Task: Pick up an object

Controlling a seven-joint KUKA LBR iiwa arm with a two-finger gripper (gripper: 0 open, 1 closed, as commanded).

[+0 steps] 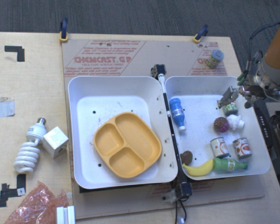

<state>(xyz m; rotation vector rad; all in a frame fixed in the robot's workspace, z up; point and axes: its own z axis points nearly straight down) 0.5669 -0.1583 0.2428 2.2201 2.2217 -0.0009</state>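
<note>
My gripper (237,98) hangs over the far right corner of the right bin (196,87), open, with nothing between its fingers. A small green-labelled can (230,109) stands just below the left fingertip. Nearby lie a brown ball (220,123) and a white lump (235,122). Toward the front stand two red-and-white cans (219,147) (241,148). A green bottle (229,164), a banana (199,168) and a dark brown piece (186,157) lie along the front wall. A blue bottle (176,112) lies by the left wall.
The left bin (84,97) holds a yellow divided plate (127,144). A small jar (215,59) stands on the board behind the right bin. Left of the bins lie a spiral light bulb (28,148), a white cube (55,140) and a red mesh bag (37,204).
</note>
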